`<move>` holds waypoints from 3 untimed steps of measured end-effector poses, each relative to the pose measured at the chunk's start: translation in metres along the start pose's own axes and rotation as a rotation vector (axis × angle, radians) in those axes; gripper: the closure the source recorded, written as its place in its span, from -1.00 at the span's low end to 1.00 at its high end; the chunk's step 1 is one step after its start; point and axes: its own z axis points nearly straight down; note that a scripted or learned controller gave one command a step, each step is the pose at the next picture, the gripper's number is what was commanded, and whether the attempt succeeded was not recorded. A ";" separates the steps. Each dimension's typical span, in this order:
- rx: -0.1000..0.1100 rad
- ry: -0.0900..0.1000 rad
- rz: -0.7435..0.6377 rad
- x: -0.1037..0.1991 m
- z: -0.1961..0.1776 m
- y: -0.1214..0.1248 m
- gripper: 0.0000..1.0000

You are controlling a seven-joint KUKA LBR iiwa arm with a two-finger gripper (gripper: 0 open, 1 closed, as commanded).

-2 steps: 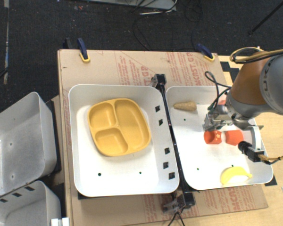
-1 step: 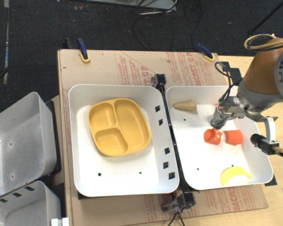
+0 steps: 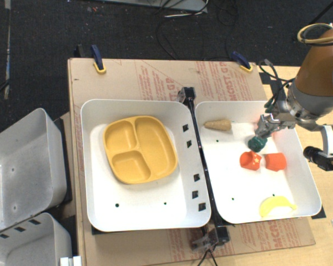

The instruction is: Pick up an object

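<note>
Gripper over the right bin — jaw state unclear — dark green object just below its tips.

The claw sits over a dark green object in the right bin.

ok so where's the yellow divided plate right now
The yellow divided plate lies in the left bin, toward its upper middle, across the divider from the right bin holding the small objects.
</note>
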 end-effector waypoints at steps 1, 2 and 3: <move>0.001 0.000 -0.001 0.010 -0.055 -0.002 1.00; 0.007 0.004 -0.004 0.055 -0.058 -0.012 1.00; 0.008 0.003 -0.003 0.115 -0.054 -0.020 1.00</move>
